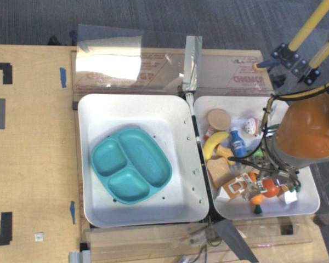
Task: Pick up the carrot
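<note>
Bright, even light; glare on clear sheet [107, 64].

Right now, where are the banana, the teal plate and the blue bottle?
banana [215, 144]: camera view, middle of its yellow curve.
teal plate [131, 164]: camera view, divider between its compartments.
blue bottle [237, 146]: camera view, its blue body.

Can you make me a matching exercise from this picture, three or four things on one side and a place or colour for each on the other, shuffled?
Things:
1. divided plate
2. banana
3. blue bottle
4. arm's band

Descriptions:
A. yellow, beside the divider in the right bin
B. orange, over the right bin
C. teal, alone in the left bin
D. white-capped, just right of the banana

Pairs: 1-C, 2-A, 3-D, 4-B
</note>
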